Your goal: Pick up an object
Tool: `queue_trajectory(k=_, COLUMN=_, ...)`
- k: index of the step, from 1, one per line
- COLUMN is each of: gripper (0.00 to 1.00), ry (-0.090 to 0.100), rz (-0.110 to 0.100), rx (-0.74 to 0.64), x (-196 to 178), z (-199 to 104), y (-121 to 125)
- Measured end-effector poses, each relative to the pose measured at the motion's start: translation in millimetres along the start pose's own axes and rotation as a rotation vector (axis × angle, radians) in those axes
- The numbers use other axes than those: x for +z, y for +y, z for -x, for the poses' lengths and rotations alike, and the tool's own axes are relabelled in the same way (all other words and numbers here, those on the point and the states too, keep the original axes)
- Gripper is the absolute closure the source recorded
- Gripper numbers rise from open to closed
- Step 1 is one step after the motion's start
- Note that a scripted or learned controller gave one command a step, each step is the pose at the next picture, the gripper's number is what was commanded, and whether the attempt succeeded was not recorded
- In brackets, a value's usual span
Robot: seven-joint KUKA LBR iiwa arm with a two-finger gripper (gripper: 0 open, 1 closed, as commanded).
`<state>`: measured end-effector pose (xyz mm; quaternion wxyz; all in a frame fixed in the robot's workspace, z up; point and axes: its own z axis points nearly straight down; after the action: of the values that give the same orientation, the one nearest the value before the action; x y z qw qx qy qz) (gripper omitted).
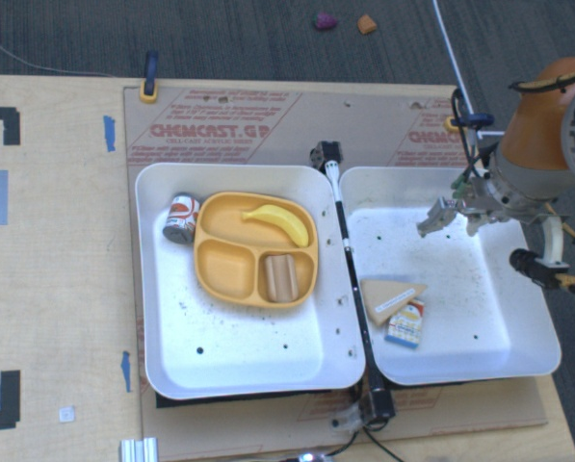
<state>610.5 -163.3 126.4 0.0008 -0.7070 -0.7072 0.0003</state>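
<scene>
Small carton [405, 324] and wedge [391, 295] in right bin [528, 354], yellow tray [256, 248] — banana [278, 222] — left, hand [453, 215] released.

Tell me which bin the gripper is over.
The right bin: the gripper hangs above its far end; the left bin holds the yellow tray.

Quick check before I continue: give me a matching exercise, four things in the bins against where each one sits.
Things:
1. banana
2. can
3. brown block
4. small box

Places:
A. right bin, near its front left
B. top compartment of the yellow tray
C. left bin, against the tray's left edge
D. lower right compartment of the tray

Pairs: 1-B, 2-C, 3-D, 4-A
</scene>
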Motion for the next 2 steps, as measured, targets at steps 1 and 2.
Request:
queue_trajectory(k=1, gripper=0.0, ry=-0.002, rz=0.005, rx=0.001, x=36.4, z=-35.0, y=-69.7)
queue_trajectory(k=2, gripper=0.0, ry=-0.005, rz=0.017, rx=-0.001, x=37.6, z=-31.0, y=-105.4)
